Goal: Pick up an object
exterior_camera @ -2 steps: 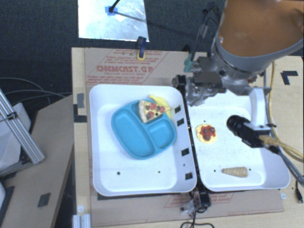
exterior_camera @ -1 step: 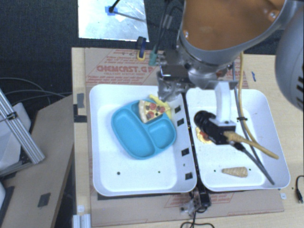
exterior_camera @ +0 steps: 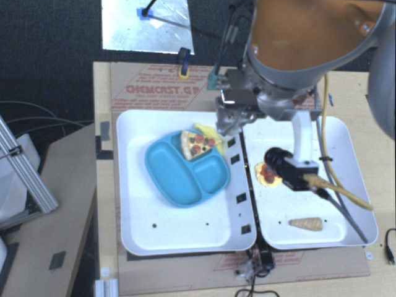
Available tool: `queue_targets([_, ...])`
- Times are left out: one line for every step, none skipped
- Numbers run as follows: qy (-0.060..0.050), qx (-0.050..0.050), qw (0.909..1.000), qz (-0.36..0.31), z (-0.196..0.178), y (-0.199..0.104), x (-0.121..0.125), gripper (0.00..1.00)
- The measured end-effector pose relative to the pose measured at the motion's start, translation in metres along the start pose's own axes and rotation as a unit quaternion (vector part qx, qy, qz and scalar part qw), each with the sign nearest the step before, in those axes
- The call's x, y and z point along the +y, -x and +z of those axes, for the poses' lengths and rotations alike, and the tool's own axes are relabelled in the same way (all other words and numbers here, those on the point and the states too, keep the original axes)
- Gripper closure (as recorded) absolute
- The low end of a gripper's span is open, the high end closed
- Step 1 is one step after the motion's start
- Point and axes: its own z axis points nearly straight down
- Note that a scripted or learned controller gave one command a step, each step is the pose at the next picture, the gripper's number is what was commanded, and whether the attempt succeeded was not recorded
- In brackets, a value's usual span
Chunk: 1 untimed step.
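Even bright overhead light; soft shadows; slightly grainy, arm blurred.

We log beyond the bins a brown printed cardboard sheet (exterior_camera: 162,86) under them, a shiny metal plate (exterior_camera: 146,16) at eleven o'clock, and an aluminium frame rail (exterior_camera: 21,166) at nine o'clock on the wooden benchtop (exterior_camera: 69,197).

Two white bins (exterior_camera: 185,240) sit side by side on the counter. The left bin holds one blue tray (exterior_camera: 179,178), one pizza slice (exterior_camera: 197,144) at the tray's 1 o'clock and one yellow piece (exterior_camera: 207,130) beyond it. The right bin holds two toys — one cone (exterior_camera: 307,224) at 6 o'clock, one red-and-yellow piece (exterior_camera: 267,175) at 9 o'clock.
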Motion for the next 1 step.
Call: queue_targets([0.001,0.001,1.0000,-0.004,-0.0113,-0.0660,-0.0005,1.00])
